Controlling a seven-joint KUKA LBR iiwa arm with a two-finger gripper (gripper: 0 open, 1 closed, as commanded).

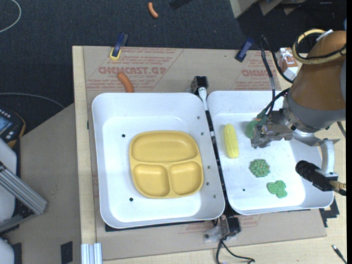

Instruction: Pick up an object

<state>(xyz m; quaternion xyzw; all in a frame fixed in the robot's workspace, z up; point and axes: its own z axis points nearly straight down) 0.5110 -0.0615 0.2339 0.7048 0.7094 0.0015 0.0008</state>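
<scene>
We see the gripper (263, 137) low in the right bin (242, 194), the corn cob (231, 141) just beside it, apart. We cannot tell its grip state.

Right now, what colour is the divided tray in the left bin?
Yellow: the three-compartment plastic tray shows plainly in the camera view.

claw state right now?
Claw: cannot be told. It sits low in the right white bin, beside the yellow corn cob.
</scene>
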